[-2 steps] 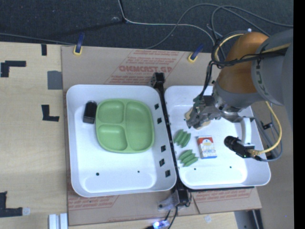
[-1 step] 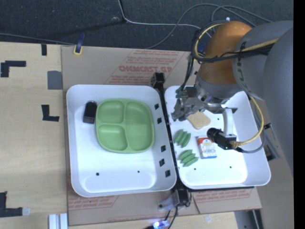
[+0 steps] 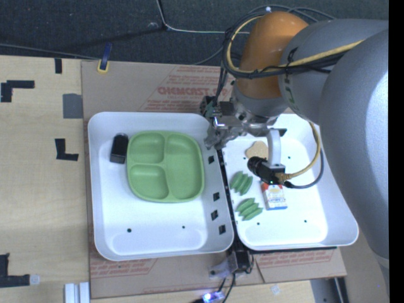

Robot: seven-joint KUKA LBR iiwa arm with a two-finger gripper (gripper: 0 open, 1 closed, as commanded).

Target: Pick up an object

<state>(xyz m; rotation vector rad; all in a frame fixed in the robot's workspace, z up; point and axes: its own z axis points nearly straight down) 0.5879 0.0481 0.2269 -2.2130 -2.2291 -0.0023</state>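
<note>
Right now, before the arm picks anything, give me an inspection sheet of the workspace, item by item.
Surface: left bin and right bin, white, side by side on a cardboard sheet.
Job's things: left bin holds a green divided plate with a small black block by its left edge. Right bin holds an upper pea pod, a lower pea pod, a tan piece and a printed packet.
Clutter: nothing seen.
Grippers: gripper above the divide between the bins, far end; nothing seen held.
Cables: thin dark cable on the floor beyond the bench.
Surroundings: wooden bench with black tape marks; dark floor.
</note>
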